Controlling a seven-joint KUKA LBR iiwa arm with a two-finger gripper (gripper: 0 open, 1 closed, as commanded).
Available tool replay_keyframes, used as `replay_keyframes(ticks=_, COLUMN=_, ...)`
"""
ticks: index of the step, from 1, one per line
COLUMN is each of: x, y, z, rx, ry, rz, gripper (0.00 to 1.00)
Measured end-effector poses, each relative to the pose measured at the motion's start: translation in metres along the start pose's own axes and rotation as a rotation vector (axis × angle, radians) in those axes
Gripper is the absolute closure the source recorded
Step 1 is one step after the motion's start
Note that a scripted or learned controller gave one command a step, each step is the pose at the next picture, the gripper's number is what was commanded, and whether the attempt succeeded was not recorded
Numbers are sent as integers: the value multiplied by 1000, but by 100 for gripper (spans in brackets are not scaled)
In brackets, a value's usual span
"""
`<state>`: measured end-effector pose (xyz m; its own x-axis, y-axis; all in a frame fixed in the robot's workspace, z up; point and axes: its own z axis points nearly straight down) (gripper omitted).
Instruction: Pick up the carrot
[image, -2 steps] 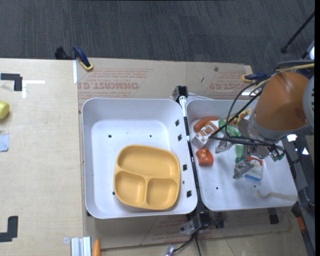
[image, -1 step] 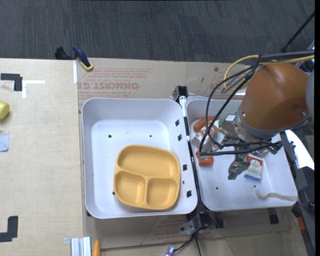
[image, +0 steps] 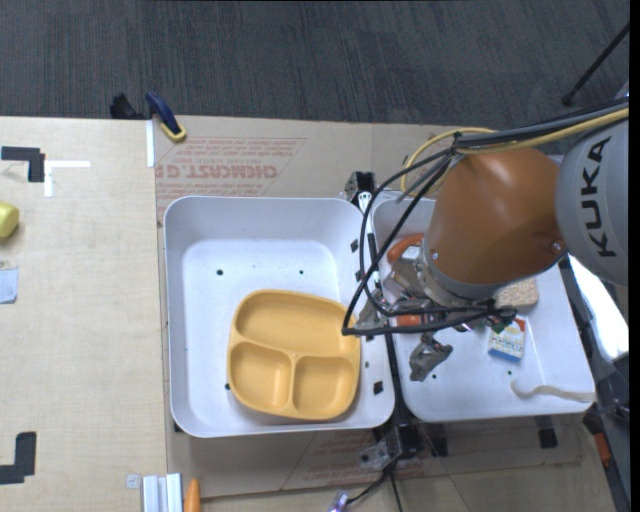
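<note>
While the grey arm (image: 500, 220) is hanging low over the right bin (image: 560, 425), its gripper (image: 430, 358) is pointing down near that bin's left wall. Whether it is released or clenched cannot be told, because the orange wrist dome is covering most of it. Nothing is visibly sitting in its grasp.

A slim orange-red piece, apparently the carrot (image: 408, 321), is lying flat just beyond the gripper. It is close to the bin's left wall, with black cables (image: 375, 300) crossing over it. Whether the gripper is touching it cannot be told.

To the gripper's right, a small blue-and-white box (image: 507, 343) is resting near it. A cream strip (image: 552, 392) is trailing farther off, toward the bin's front right corner. Bare white floor is showing in front of the gripper and between it and the strip. A speckled tan block (image: 520, 294) is peeking out from under the wrist beyond the box. An orange curved edge (image: 402, 243) is showing farther back still.

Across the two adjoining walls, the left bin (image: 200, 240) is holding a yellow divided plate (image: 290, 355) toward its front right corner, with open floor behind it.
</note>
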<state>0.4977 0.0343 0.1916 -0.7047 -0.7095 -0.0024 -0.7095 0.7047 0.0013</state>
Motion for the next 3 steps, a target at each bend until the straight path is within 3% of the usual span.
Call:
replay_keyframes(ticks=1, x=28, y=-12, z=0, rx=0, ry=1, rz=-46, gripper=0)
replay_keyframes(ticks=2, x=-28, y=36, z=0, rx=1, ry=-2, rz=-117, gripper=0)
replay_keyframes(ticks=3, x=12, y=-8, z=0, rx=1, ry=0, rz=-61, gripper=0)
